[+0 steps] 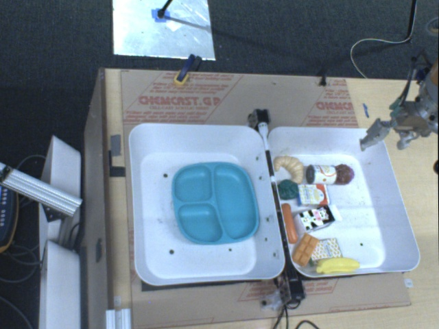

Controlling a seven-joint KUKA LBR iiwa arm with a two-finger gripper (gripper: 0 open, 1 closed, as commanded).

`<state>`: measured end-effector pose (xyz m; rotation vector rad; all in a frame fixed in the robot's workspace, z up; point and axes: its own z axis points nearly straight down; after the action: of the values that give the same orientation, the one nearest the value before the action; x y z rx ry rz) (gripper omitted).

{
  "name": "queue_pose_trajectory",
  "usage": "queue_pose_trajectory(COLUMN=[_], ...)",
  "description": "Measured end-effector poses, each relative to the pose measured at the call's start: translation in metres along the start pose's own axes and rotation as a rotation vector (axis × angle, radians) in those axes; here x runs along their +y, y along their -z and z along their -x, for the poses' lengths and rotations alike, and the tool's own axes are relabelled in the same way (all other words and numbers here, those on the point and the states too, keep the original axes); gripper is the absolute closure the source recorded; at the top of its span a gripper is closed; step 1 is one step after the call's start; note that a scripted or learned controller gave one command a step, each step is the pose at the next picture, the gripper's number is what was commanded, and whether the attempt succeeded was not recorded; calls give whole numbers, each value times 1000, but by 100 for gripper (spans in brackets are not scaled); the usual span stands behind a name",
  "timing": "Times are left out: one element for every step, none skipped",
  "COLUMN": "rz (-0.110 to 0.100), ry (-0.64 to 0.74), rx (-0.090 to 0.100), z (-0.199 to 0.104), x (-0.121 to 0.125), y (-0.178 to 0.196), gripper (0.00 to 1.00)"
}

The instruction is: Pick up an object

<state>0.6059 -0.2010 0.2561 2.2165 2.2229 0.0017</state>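
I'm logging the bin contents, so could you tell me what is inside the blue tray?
The blue tray in the left bin holds nothing in its three compartments; whatever lies beneath it is covered.

Gripper at right edge of frame was pale grey metal, two short angular fingers on a blocky grey body. Wrist above it looked darker grey, boxy, partly cropped. Thin pale cable looped in upper right near it. Markings too blurred to read.
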Motion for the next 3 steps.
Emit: queue_pose_trajectory(rz=[-4, -3, 3], ry=[2, 2, 4], rx=[2, 1, 0], z=[-59, -70, -70], x=[50, 39, 41], y=[-97, -173, -160], gripper=[0, 0, 100])
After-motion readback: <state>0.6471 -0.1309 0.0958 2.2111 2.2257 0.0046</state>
